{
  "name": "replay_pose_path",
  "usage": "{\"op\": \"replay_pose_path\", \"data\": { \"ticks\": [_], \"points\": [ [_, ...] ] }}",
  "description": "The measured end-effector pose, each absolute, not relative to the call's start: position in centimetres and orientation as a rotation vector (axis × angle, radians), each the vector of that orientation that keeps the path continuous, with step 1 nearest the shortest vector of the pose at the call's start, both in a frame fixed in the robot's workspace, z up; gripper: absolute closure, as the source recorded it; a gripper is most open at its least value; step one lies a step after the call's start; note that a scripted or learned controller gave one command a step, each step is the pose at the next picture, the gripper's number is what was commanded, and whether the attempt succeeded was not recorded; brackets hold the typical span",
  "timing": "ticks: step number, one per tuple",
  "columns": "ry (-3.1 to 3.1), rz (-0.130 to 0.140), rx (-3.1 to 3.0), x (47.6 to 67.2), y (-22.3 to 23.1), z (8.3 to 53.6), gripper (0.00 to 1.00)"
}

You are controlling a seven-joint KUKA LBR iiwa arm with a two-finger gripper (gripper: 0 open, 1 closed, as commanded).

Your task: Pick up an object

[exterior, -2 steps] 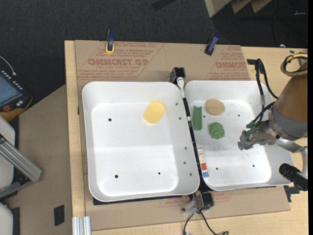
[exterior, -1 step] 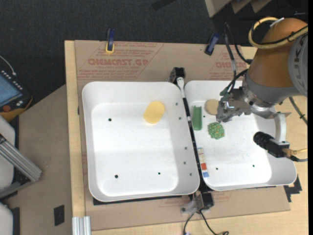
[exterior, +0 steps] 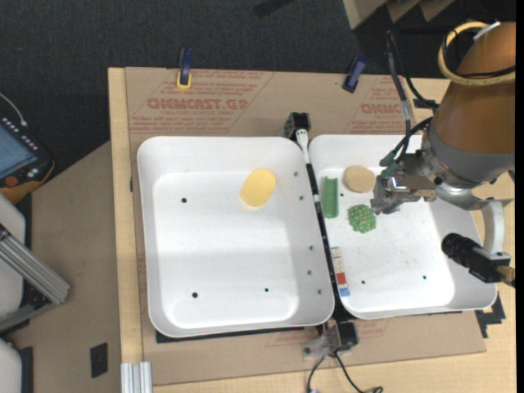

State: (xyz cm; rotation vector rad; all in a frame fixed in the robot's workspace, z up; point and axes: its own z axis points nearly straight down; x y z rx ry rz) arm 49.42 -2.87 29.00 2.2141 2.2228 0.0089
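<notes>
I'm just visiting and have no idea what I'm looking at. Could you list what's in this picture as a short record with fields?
left bin: holds a yellow oval object
right bin: holds a green bar, a tan round object, a green knobbly ball
arm: reaches in over the right bin
tool: just above and right of the green knobbly ball
tool grip: cannot tell

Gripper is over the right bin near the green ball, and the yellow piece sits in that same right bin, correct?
Not quite. The camera view shows the yellow piece in the left bin, alone. The gripper is over the right bin, near the green ball.
</notes>
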Motion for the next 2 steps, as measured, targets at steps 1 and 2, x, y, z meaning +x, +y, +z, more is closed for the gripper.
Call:
{"op": "replay_pose_path", "data": {
  "ticks": [1,2],
  "points": [
    [2.217,-0.010,2.233,47.7,-8.7,21.5,1.00],
    [2.228,0.010,2.209,48.3,-2.1,27.9,1.00]
  ]
}}
